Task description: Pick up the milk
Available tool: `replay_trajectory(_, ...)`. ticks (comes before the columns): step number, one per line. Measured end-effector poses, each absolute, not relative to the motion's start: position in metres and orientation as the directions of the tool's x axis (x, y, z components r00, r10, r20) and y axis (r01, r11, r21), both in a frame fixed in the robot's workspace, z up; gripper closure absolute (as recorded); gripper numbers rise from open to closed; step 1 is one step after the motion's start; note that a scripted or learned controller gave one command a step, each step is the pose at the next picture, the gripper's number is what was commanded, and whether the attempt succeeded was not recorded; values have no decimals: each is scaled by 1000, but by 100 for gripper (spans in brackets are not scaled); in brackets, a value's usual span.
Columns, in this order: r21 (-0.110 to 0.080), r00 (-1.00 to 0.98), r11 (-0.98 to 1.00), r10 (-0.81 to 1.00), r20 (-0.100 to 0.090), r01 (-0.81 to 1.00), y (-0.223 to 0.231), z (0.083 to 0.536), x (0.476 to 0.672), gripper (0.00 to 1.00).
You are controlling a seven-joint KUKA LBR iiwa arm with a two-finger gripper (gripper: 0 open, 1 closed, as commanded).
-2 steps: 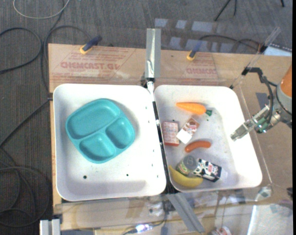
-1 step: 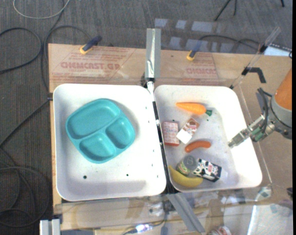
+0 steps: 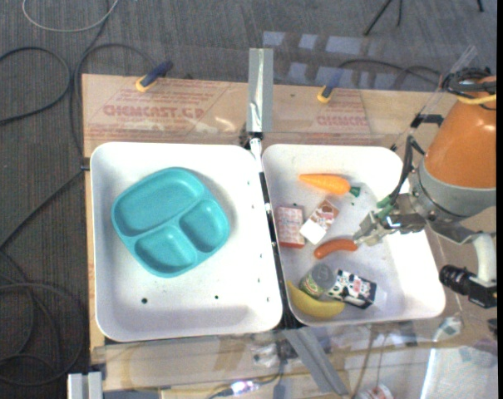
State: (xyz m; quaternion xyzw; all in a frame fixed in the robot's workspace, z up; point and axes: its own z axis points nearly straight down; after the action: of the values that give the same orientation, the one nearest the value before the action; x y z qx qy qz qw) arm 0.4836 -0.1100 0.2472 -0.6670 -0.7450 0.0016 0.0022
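Observation:
The milk (image 3: pixel 353 288) is a small black-and-white cow-patterned carton. It lies on its side near the front of the right bin (image 3: pixel 417 285), against a banana (image 3: pixel 312 304) and a can (image 3: pixel 322 278). My gripper (image 3: pixel 374 228) hangs over the middle right of that bin, behind and a little right of the milk. It is close to the right end of a red sausage (image 3: pixel 336 247). Nothing shows between the gripper and the milk.
Also in the right bin are a carrot (image 3: pixel 324 183) at the back, a small white and red carton (image 3: pixel 322 214) and a pinkish box (image 3: pixel 289 226) by the left wall. The left bin (image 3: pixel 118 306) holds a teal divided plate (image 3: pixel 172 220).

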Motion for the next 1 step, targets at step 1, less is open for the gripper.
replay_trajectory(1, -6, -101, 101, 995, 2, 995, -102, 157, 483, 100)
